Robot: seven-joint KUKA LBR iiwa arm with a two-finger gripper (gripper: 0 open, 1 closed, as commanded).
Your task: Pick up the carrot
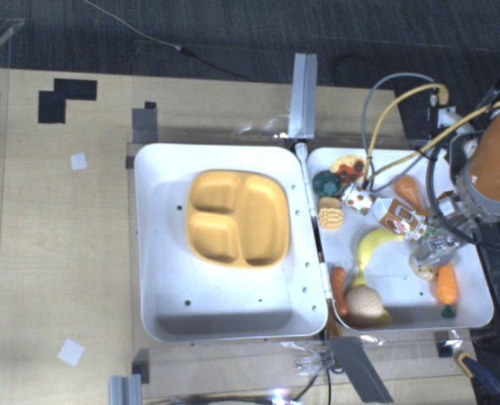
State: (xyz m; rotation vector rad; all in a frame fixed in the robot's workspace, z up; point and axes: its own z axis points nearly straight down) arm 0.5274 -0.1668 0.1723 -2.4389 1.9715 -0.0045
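Left bin [153,251]: holds a yellow sectioned plate [237,218], three compartments, lying flat near the bin's middle.

Right bin [478,310]: crowded. Along its left wall, from far to near: a dark green item [325,183], a small piece of corn [330,218], a slim red-orange item [339,282]. A brown egg-shaped item [364,303] sits at the near edge, touching the lower end of a banana [373,247]. A white die with red spots [358,199] lies further back, and an orange-brown piece [409,191] beyond it.

My gripper [427,251] is low over the right half of this bin, just right of the banana. Whether the fingers are apart or closed, I cannot tell; nothing is visibly between them.

Carrot [445,284]: lying in the bin's near right corner, green top toward the near wall, just beside my gripper on its near-right side.
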